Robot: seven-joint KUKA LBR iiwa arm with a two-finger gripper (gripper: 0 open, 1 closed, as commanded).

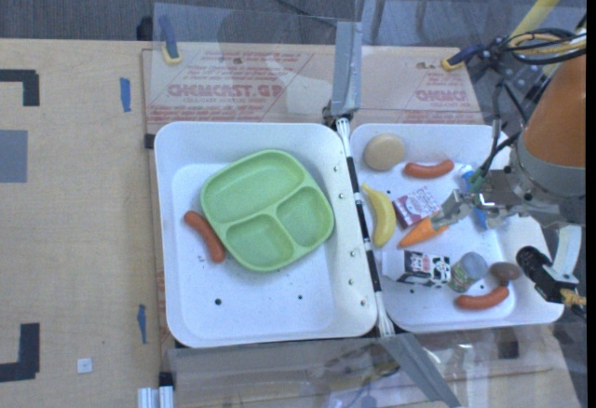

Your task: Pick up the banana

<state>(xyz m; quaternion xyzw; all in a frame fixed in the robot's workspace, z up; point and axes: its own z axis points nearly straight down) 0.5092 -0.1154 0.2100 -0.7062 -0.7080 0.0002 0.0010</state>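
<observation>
One banana (380, 214), three sausages, one carrot (419, 232).

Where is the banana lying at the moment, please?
The banana lies in the right bin, along its left wall, just below the bread roll and left of the carrot.

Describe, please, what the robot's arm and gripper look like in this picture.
The arm is grey with a broad orange band above the wrist. Dark cables, with yellow and blue ones among them, loop over its upper part. The gripper is a small metallic grey assembly with a bluish-green detail, blurred at the tip.
</observation>
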